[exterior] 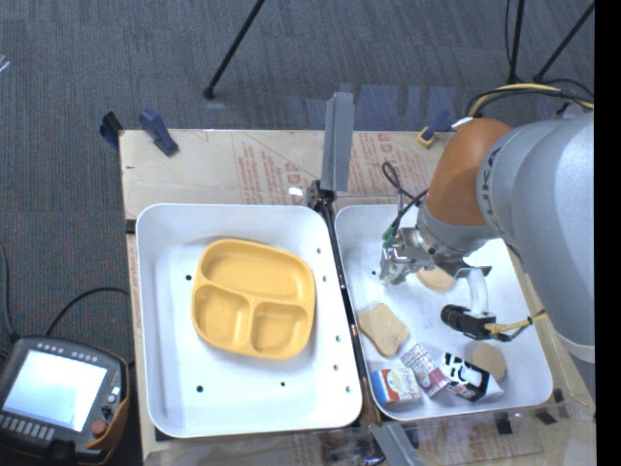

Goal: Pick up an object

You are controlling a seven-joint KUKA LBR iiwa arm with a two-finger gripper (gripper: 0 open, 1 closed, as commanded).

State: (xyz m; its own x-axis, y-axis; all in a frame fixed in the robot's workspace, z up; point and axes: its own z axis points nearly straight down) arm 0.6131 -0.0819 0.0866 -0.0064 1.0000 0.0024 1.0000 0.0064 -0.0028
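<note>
the grey arm (543,212) with its orange band is reaching in from the right and its gripper (400,260) is hanging low over the far left part of the right bin (354,223), close to a small tan piece (436,280). in that bin a slice of toast (382,329) is lying near the middle, with small cartons (419,375) along the near edge and another tan piece (488,360) beside them. a yellow divided plate (254,298) is sitting in the left bin (165,250), both bins resting on the surface (223,158).
</note>
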